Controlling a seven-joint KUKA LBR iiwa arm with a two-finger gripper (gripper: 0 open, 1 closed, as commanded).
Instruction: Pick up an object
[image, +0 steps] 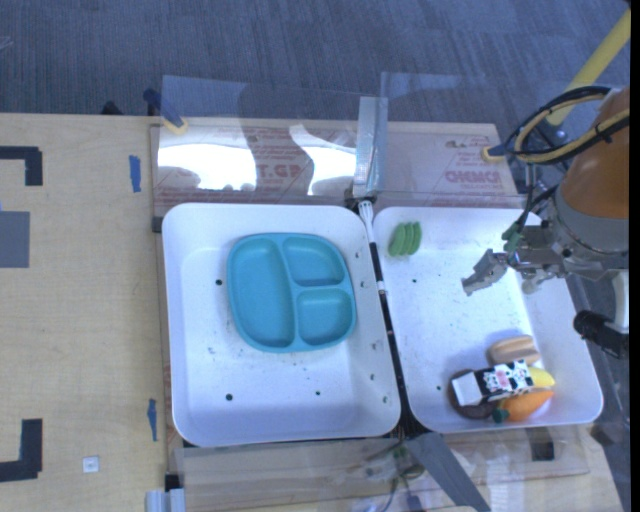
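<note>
- Camera view, far left: bare wooden table with black and blue tape marks, nothing on it to pick.
- The left bin carries a teal divided plate lying flat near its middle. It looks like rigid, smooth plastic, light but wide and low; I judge it awkward for a two-finger grasp, the rim being the only place to pinch.
- In the right bin, a small green toy lies alone near the top-left corner, just beside the divider. It seems light and slightly ribbed, narrow enough to take across its short side; it sits up and to the left of the hand, apart from it.
- The hand hovers over the middle of the right bin with nothing between its fingers; they appear spread part-way.
- Towards the lower right corner, a cluster lies touching: a black-and-white cow-patterned toy, a tan bun-shaped toy above it, a yellow piece and an orange piece. All look small, light and hard. Packed this tightly, they leave little room for fingers, so the bun's free upper side seems the easiest hold. The cluster lies below the hand, slightly right.
</note>
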